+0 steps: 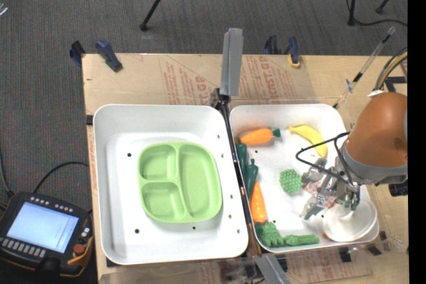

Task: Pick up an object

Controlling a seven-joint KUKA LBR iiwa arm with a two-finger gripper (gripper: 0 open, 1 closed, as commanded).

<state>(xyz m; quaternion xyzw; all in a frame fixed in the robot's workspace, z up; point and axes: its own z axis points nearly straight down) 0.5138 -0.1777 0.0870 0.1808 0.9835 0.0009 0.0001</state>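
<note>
a: where's everything sitting?
b: right-hand shallow white bin (333,118) holds it all; the metal two-finger gripper (324,199) hangs low inside it, open and holding nothing, just beside the bumpy green round toy (289,180).

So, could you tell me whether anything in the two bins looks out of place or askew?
Nothing looks spilled or damaged. The green divided plate lies flat in the left bin. One carrot and some green pieces lie hard against the right bin's left wall, which may be awkward to grasp. The end effector hovers near the white bowl.
</note>
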